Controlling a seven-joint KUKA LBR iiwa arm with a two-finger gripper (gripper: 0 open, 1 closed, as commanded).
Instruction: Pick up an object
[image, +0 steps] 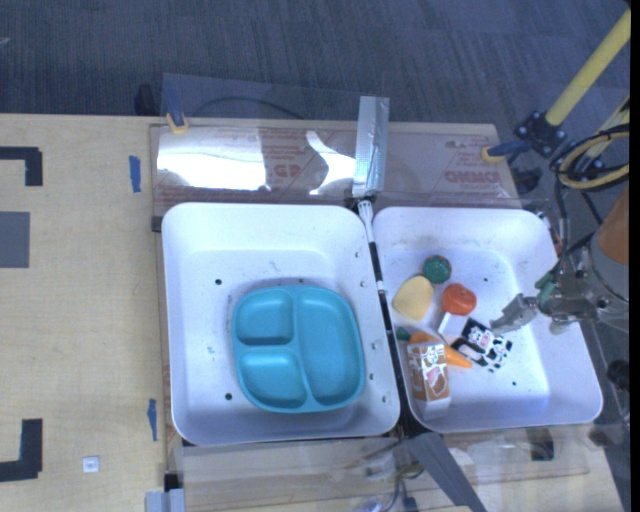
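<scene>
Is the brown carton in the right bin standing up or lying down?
Lying down. The brown carton lies flat on the right bin's floor, printed face up, near the front-left corner.

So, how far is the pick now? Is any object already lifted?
Done: the gripper has been brought low over the right bin, close to the black-and-white item. In hand: nothing visible between its fingers. Left: grasp and lift one object; the yellow piece, orange piece, green piece and small carton all lie on the bin floor.
</scene>
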